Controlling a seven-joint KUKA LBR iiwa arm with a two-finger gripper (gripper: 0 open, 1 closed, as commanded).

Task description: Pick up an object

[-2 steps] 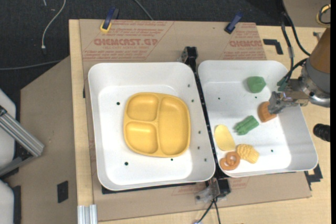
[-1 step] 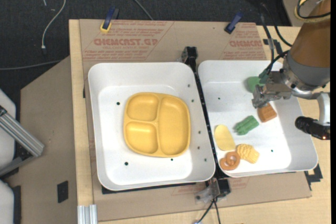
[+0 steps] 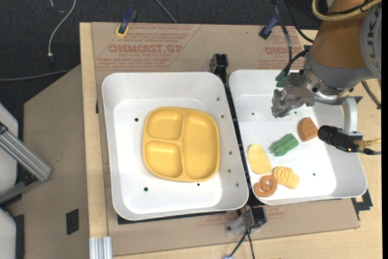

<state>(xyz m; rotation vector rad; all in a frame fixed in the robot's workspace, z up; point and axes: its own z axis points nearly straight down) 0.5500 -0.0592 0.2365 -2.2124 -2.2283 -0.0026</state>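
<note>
A: Left to right, quick. Left bin [image 3: 115,130]?
B: White, holds a yellow divided plate [image 3: 181,144], three compartments, sitting about centre.
A: Right bin [image 3: 345,182]?
B: Food toys near its front half. Pale yellow slice [image 3: 259,159] nearest the divider, orange ring piece [image 3: 265,185] in front of it, touching a ridged yellow piece [image 3: 286,177]. Green piece [image 3: 284,144] behind those, brown piece [image 3: 307,129] just right of the green one.
A: Gripper?
B: Gripper [image 3: 282,107] over the back half of the right bin, arm [image 3: 345,33] coming in from the right. Nothing seen between the fingers. Apart or together, can't tell from this angle.
A: Closest object to it?
B: Green and brown pieces, both near, not touching it.
</note>
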